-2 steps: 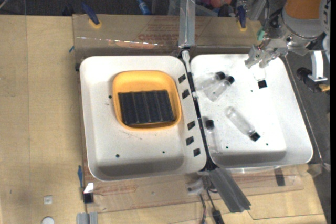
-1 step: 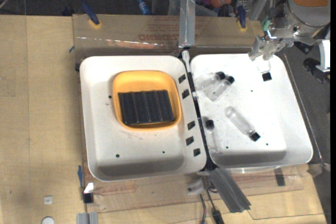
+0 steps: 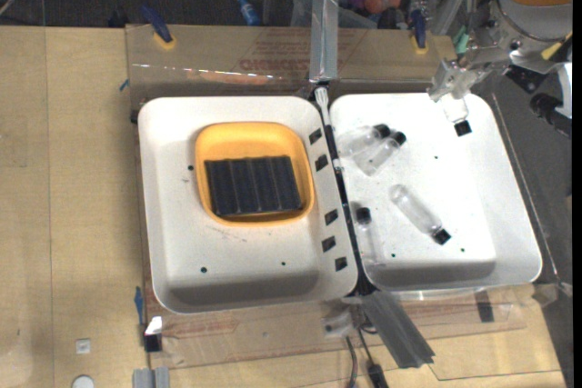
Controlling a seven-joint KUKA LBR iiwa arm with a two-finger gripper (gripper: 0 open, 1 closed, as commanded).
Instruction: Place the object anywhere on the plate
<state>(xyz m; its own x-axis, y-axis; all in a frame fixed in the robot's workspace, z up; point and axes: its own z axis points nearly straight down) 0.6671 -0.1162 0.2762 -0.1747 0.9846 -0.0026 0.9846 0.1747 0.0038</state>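
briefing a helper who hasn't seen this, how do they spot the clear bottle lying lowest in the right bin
Start at the right white bin, beside the bin holding the yellow plate. In its lower middle lies a clear bottle, slanted, its black cap pointing to the lower right. The other clear bottles sit higher, near the divider, caps toward the upper right.

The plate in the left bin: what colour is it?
Orange-yellow plate, with a dark ribbed rectangular insert lying on it; camera view.

Single fixed camera above the bench (image 3: pixel 55 195), slanting down across both bins (image 3: pixel 164 268).
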